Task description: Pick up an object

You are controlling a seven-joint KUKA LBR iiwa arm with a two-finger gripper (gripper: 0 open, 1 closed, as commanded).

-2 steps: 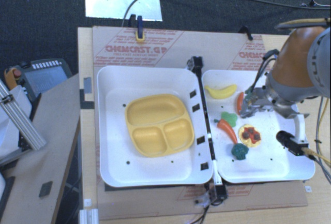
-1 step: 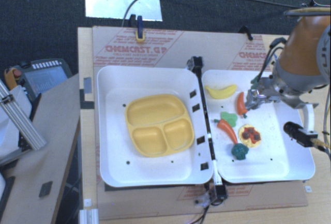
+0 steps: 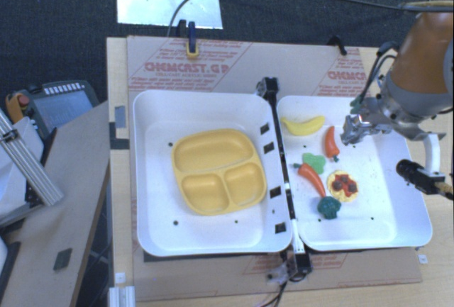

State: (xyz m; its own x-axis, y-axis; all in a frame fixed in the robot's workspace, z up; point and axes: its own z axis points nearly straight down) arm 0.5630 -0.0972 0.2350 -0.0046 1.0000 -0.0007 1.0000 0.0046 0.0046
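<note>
Cardboard sheeting covers the bench under two shallow white bins set side by side. The left bin (image 3: 152,157) holds a yellow divided tray (image 3: 216,171) with three compartments. The right bin (image 3: 404,217) holds a banana (image 3: 303,125), a red chili pepper (image 3: 331,142), a small green piece (image 3: 313,161), a carrot (image 3: 311,179), a small pizza (image 3: 342,186) and a broccoli floret (image 3: 328,208), all near its left side. The gripper (image 3: 352,130) hangs just right of the chili pepper, nothing visibly between its fingers; whether they are apart cannot be told.
</note>
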